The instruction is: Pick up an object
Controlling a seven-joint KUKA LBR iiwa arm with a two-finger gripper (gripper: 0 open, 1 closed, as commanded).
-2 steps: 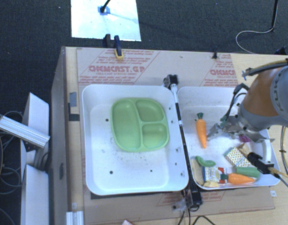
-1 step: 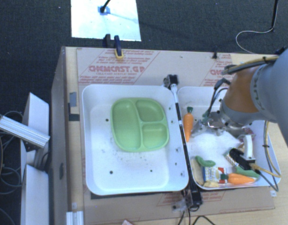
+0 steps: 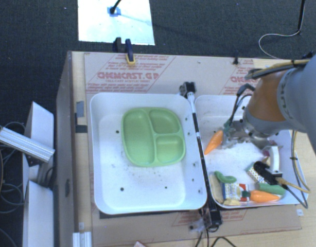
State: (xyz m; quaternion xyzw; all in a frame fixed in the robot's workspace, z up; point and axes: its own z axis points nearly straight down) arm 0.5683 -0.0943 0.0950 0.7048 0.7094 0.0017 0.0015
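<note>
My gripper (image 3: 229,138) is low in the right bin (image 3: 220,107), close to that bin's left wall. An orange carrot-shaped toy (image 3: 213,141) lies tilted right beside the gripper's left side, touching or nearly touching it. Whether the toy sits between the fingers I cannot tell. The grey arm with its orange band (image 3: 268,99) comes in from the right over the bin.
Along the right bin's front edge lie a green toy (image 3: 225,178), a small printed packet (image 3: 233,191), a second orange carrot (image 3: 263,196) and another green piece (image 3: 271,188). The left bin (image 3: 109,189) holds a green divided plate (image 3: 153,137).
</note>
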